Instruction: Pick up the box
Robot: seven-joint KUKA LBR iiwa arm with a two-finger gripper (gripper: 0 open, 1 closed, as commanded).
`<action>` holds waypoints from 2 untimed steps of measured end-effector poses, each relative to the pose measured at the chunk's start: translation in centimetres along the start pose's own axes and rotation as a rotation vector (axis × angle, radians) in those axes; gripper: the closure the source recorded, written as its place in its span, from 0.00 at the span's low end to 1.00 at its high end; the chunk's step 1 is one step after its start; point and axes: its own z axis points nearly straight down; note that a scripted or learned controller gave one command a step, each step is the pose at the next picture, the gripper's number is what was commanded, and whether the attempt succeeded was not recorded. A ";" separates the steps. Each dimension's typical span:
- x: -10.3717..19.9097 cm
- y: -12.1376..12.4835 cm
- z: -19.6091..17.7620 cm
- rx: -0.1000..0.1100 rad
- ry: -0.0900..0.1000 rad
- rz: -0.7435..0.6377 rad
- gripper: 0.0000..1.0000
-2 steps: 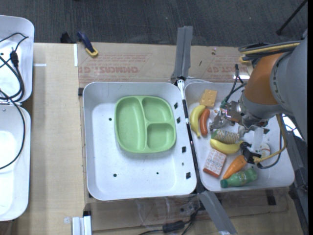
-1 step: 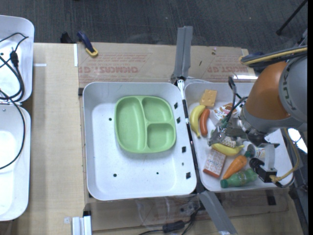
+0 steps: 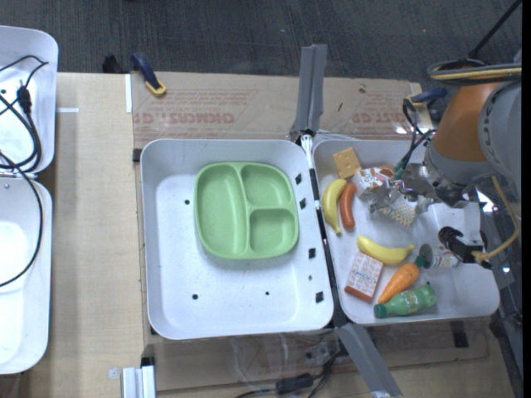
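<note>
Jaws first: I can't make out how they stand, the gripper (image 3: 397, 196) is lost among clutter at the back of the right bin (image 3: 481, 301). Meanwhile the box (image 3: 364, 274) lies flat near that bin's front, beside the carrot (image 3: 399, 279) and below a banana (image 3: 383, 249), well apart from the gripper. By my reckoning, nothing's picked yet; approach, grasp and lift all remain.
</note>
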 end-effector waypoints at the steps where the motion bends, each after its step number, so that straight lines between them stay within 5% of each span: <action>1: -0.1 0.0 -0.7 0.003 -0.001 -0.001 1.00; 2: 4.8 -0.5 -11.5 0.003 0.001 -0.315 1.00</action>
